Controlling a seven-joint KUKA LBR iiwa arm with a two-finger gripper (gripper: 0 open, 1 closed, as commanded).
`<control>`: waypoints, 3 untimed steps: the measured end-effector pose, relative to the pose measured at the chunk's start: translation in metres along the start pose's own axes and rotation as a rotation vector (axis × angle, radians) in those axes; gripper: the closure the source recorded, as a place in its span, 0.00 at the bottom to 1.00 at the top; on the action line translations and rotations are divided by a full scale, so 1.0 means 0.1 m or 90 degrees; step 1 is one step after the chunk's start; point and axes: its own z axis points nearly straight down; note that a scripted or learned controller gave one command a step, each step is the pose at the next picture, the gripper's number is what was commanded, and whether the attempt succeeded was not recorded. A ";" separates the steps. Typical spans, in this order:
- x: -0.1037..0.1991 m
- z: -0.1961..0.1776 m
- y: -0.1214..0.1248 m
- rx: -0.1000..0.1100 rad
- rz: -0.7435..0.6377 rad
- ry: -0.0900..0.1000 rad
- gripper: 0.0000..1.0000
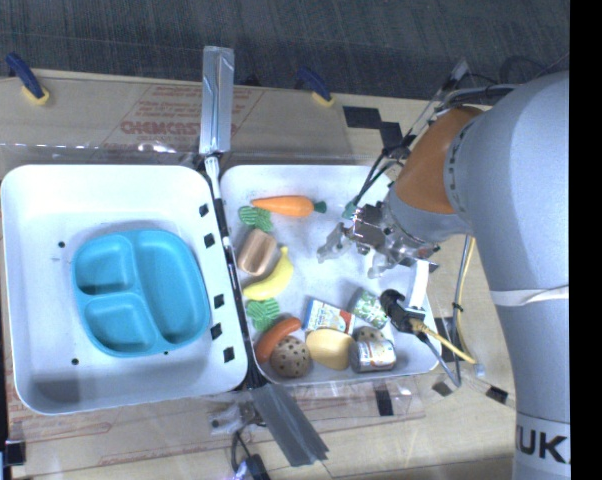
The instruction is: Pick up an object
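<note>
Table (101,108) carrying two bins; hand (356,250) poised spread wide and empty over right bin (311,178), above toy food, ready to grab.

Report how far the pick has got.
Done: the arm has brought its hand over the right bin, above bare floor right of the banana. In hand: nothing shows between the fingers. Left: choose a toy, such as the carrot, close on it, and lift.
</note>
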 end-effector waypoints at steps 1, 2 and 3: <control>-0.38 0.16 -0.84 0.001 0.089 0.000 0.00; -0.27 0.00 -0.47 0.001 0.342 0.000 0.00; -0.25 -0.76 -0.34 0.001 0.640 0.001 0.00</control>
